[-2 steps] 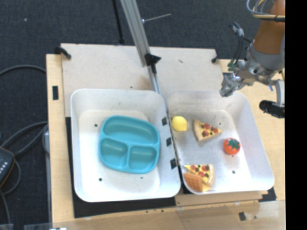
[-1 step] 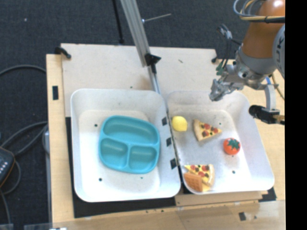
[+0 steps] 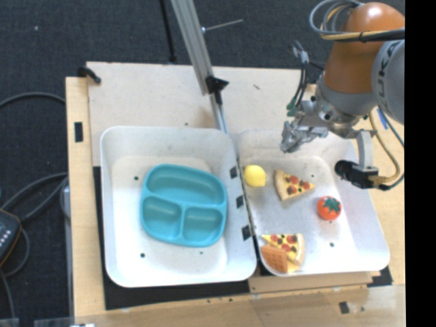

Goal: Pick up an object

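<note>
Gripper [image 3: 294,142] poised over right bin's [image 3: 368,251] rear edge, w/ pizza slice [image 3: 293,184] just below; jaw opening indiscernible, nothing visibly held.

No text, label, brand or number can be read anywhere.

1. The grey arm with the orange band [image 3: 361,53] is cut off by the right edge.
2. The small metal gripper [image 3: 294,140] is too small to read clearly.
3. The pale wooden bench [image 3: 136,90] is cut off at the bottom edge.
</note>
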{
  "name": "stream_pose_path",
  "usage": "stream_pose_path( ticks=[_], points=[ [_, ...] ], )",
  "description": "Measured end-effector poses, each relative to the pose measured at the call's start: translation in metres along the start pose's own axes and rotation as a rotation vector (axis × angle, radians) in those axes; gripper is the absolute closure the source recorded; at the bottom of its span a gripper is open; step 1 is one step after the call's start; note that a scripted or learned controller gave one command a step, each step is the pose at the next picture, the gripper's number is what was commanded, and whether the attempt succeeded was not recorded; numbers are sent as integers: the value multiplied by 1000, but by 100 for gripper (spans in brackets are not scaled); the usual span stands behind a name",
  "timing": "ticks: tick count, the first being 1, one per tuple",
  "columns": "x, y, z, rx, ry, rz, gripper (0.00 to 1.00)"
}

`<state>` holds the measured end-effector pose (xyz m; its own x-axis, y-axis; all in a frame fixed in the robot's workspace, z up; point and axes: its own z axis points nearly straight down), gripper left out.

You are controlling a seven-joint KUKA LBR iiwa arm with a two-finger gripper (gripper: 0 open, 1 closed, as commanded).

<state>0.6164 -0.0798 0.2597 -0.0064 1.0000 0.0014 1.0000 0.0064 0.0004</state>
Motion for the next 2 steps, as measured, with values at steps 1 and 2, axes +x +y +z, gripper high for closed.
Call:
stream_pose_path(
  ticks=[1,2],
  points=[
    [46,-25,0,0,0,0,100],
    [94,-39,8,1,-1,0,100]
  ],
)
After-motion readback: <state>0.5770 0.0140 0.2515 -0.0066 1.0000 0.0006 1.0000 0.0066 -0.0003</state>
